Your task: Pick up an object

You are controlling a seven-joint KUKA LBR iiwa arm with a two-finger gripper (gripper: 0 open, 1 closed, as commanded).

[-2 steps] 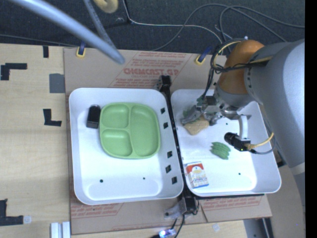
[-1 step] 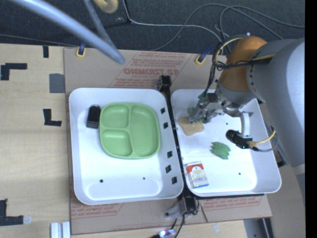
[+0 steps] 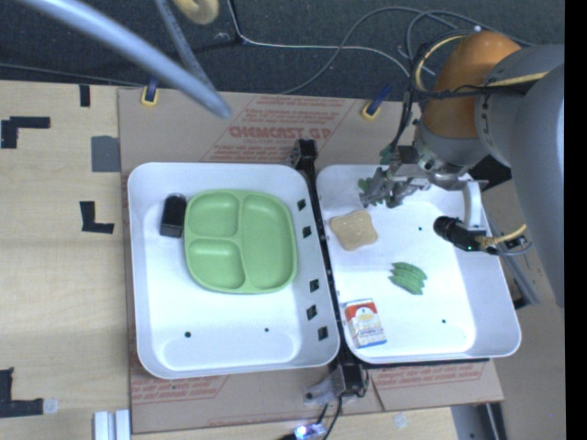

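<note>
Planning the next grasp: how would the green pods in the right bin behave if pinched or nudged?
The green pods look small and thin, so probably light. They lie flat on the right bin floor, so likelier to slide than roll. Their glossy, rounded skin may slip from a pinch.

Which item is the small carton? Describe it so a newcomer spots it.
Look in the right-hand shallow white bin. Along its near edge, beside the centre divider, lies the small flat white-and-red printed carton. The tan sponge-like block and green pod-shaped toy bear no print.
</note>
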